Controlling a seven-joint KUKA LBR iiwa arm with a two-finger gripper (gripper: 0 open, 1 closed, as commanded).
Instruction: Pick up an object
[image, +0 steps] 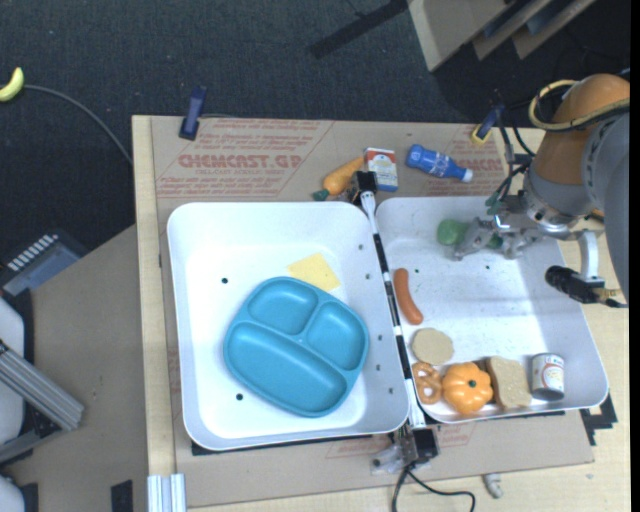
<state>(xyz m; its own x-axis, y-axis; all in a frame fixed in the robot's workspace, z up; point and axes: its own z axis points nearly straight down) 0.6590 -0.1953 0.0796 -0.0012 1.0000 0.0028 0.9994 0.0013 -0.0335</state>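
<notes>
My gripper hangs low over the far part of the right bin, its fingers open and nothing between them. A small green object lies just left of the left finger; I cannot tell whether they touch. Further forward in the same bin lie a reddish sausage and a round cracker. Along the near wall sit a pretzel, an orange pumpkin, a bread slice and a small can.
The left bin holds a blue divided plate and a yellow cheese slice. Behind the bins on the board lie a blue bottle, a small carton and an orange carrot.
</notes>
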